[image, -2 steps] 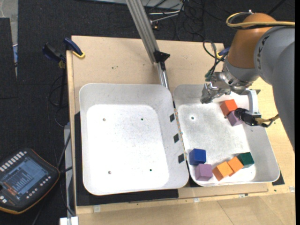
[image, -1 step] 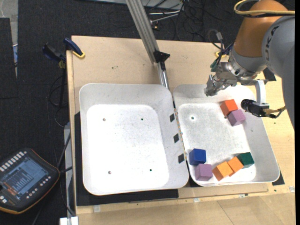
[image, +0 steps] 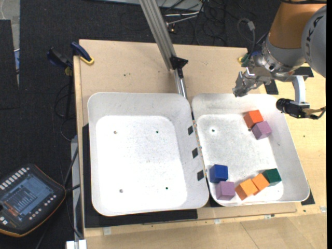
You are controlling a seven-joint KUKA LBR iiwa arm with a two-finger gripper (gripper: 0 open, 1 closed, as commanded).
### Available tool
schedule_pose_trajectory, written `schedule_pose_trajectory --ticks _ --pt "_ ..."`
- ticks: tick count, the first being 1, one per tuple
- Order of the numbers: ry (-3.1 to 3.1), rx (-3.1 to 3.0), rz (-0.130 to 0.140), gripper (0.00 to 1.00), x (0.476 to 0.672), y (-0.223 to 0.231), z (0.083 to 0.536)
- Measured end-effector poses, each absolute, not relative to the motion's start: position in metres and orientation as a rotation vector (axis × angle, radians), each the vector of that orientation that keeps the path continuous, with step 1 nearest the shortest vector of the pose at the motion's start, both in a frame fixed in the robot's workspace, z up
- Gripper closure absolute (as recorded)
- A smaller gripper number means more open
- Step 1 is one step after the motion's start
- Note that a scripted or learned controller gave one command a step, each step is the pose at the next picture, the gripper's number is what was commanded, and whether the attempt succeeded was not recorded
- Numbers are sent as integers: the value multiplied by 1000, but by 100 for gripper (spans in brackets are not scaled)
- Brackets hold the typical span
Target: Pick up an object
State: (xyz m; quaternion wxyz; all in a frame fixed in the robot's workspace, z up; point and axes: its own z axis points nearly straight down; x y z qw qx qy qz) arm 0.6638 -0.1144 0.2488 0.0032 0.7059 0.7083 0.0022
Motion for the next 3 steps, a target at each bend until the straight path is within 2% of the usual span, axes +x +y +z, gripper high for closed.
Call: schedule_pose_trajectory --ticks 1,2,3 --pt "2230 2213 3 100 651 -57 254" --pt "2233 2213 2 100 648 6 255" --pt "2231 2214 0 100 634 53 253"
